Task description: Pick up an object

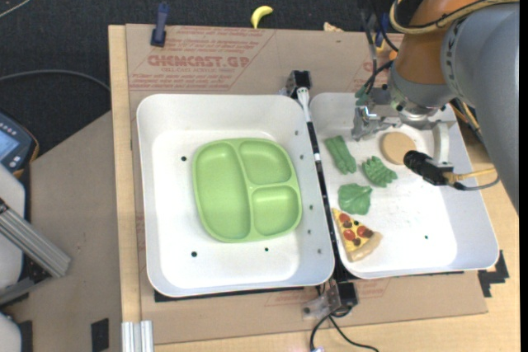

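Observation:
The right bin (429, 247) holds a tan round disc (398, 147), a long green piece (339, 153), two leafy green pieces (379, 171) (355, 197) and a toy pizza slice (356, 233). My gripper (403, 136) hangs low over the bin's far part, under the orange wrist band. It is open: a metal finger (362, 121) stands left of the tan disc and a pale finger (442, 146) right of it. The disc lies on the bin floor between them, partly hidden by the wrist. Nothing is lifted.
The left bin (161, 177) holds a green divided plate (247, 188). A black-and-white divider (313, 152) runs between the bins. A black cable (429, 167) trails from the gripper. Behind the bins lie a small banana (261, 14) and a blue clip (159, 25).

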### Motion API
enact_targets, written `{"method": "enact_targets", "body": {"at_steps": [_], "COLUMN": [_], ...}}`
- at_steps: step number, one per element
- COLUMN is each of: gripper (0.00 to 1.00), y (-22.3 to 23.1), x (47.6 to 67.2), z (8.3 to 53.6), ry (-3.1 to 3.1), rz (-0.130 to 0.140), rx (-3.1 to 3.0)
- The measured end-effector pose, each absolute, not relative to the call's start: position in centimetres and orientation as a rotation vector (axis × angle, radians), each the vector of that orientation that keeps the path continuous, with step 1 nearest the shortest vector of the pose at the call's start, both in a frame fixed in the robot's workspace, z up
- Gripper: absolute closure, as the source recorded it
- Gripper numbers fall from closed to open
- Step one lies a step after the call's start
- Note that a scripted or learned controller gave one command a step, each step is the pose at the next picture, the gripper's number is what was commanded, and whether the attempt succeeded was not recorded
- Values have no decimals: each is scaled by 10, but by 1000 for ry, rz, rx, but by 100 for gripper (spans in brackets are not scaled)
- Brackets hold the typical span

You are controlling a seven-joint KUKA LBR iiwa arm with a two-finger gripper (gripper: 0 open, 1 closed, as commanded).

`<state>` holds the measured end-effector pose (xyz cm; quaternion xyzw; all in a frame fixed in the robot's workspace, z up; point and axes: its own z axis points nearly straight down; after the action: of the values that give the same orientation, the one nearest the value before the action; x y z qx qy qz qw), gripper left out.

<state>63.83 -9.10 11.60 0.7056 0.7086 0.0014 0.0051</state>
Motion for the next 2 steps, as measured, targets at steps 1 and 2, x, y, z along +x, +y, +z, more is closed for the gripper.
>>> {"method": "enact_targets", "body": {"at_steps": [1, 2], "gripper": [100, 100], "y": [-91, -91], "x": [639, 640], "z": [127, 137], "ry": [2217, 2216], "rz": [6, 7], "rx": [2207, 2205]}}
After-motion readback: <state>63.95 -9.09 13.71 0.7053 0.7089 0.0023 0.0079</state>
